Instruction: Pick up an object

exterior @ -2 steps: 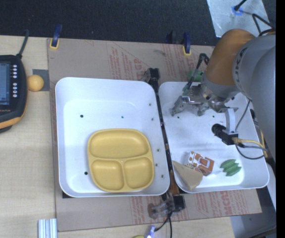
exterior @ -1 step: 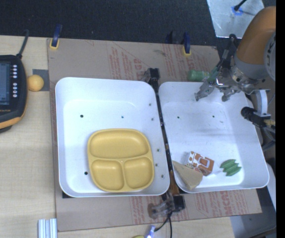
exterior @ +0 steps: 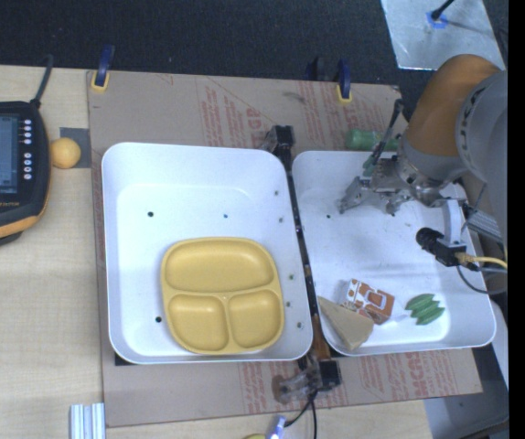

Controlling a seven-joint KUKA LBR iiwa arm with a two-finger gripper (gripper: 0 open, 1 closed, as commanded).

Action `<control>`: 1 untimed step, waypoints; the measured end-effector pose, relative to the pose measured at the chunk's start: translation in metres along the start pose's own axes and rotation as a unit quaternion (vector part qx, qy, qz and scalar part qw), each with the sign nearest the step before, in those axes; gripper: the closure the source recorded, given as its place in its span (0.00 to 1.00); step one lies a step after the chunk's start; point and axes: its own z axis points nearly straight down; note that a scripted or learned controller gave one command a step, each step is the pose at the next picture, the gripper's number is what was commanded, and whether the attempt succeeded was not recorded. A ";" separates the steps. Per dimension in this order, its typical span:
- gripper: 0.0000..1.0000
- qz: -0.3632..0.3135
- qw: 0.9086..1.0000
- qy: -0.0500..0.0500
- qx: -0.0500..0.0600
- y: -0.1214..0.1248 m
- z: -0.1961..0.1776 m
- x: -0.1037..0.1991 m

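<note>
The right bin (exterior: 336,245) holds three small things near its front edge: a tan wedge-shaped piece (exterior: 343,324), a white and orange patterned packet (exterior: 369,299) and a green leafy piece (exterior: 424,307). My gripper (exterior: 369,200) hangs over the back of the right bin, with its fingers spread apart and nothing between them. It is well behind the three things. In the left bin (exterior: 144,199) lies a yellow divided plate (exterior: 222,294) toward the front.
A teach pendant (exterior: 2,172) lies on the bench at far left, with a yellow ball (exterior: 65,152) beside it. A small green object (exterior: 361,139) sits behind the right bin. A black cable end (exterior: 438,245) hangs from the arm over the bin's right side.
</note>
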 end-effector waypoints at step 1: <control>0.00 0.001 1.000 0.001 -0.002 0.019 -0.049 -0.033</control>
